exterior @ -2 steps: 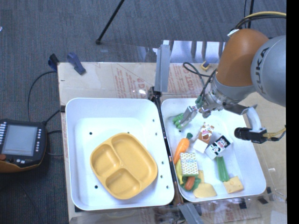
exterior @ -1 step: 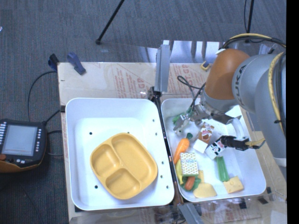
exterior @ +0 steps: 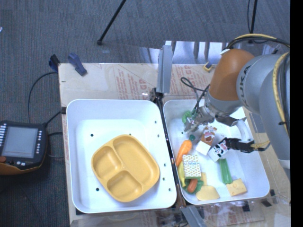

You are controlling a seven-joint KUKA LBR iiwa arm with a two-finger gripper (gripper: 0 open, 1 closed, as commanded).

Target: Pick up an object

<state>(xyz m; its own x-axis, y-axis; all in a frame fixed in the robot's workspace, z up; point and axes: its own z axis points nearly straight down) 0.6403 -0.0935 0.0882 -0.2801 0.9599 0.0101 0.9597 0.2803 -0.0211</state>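
- One fixed camera here, mounted high above the surface (exterior: 113, 82), looking down at a slant, so the far edge sits at the top of the view.
- It stands back far enough to take in both white bins whole: left bin (exterior: 80, 122), right bin (exterior: 258, 174).
- Dark carpet floor (exterior: 57, 22) runs along the far and left sides, with a tripod leg (exterior: 116, 15) crossing it.
- The arm (exterior: 258, 86) comes in from the right, looming large over the right bin.

Two white bins (exterior: 75, 126), one yellow tray (exterior: 125, 174), one carrot (exterior: 183, 150).
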